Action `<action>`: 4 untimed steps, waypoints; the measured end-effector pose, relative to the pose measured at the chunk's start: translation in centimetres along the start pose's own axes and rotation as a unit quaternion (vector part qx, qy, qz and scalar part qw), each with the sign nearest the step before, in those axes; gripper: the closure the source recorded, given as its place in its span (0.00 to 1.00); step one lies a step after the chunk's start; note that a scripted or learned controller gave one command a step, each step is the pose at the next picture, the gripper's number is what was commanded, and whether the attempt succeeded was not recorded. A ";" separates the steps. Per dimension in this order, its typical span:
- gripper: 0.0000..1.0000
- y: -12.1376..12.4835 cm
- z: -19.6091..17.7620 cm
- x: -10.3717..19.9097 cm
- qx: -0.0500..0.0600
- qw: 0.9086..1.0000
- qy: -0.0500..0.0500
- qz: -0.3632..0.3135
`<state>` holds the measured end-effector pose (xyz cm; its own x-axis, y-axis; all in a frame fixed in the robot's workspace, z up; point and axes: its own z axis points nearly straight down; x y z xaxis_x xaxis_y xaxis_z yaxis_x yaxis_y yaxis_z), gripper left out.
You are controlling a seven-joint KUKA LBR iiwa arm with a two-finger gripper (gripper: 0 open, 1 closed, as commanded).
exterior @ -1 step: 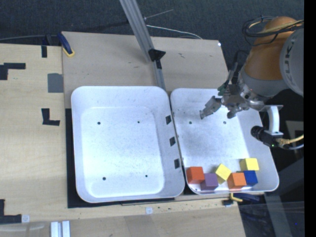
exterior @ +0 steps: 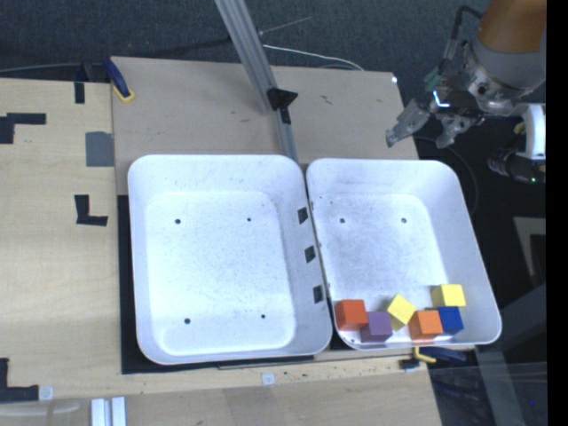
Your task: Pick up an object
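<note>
A: Wooden bench [exterior: 53, 238] on dark carpet [exterior: 355, 16], two white bins side by side, a metal pole [exterior: 248, 38] slanting in from the far edge.

B: And the blocks?

A: All crowded in the right bin [exterior: 444, 193], along its near wall: orange cube [exterior: 351, 313], purple [exterior: 379, 326], yellow [exterior: 401, 309], a second orange [exterior: 426, 323], blue [exterior: 451, 319], another yellow [exterior: 450, 295].

B: The arm?

A: Gripper [exterior: 408, 127] hangs beyond the right bin's far right corner, over the bench. Fingers dark and blurred, so I cannot tell whether they're apart. The arm is cut off at the top.

B: Left bin [exterior: 142, 238]?

A: Plain white, speckled.
</note>
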<state>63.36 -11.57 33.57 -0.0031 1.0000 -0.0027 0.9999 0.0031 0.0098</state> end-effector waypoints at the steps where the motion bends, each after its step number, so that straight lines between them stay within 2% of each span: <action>1: 0.00 -7.3 0.9 6.2 0.007 1.000 0.002 -0.001; 2: 0.00 -0.3 7.6 2.4 0.007 1.000 0.000 0.002; 3: 0.00 0.7 16.1 0.7 0.010 1.000 0.001 0.002; 4: 0.00 -0.6 13.0 2.2 0.005 1.000 0.002 0.000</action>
<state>62.87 -9.45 20.55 -0.0023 1.0000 0.0006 1.0000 0.0023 -0.0004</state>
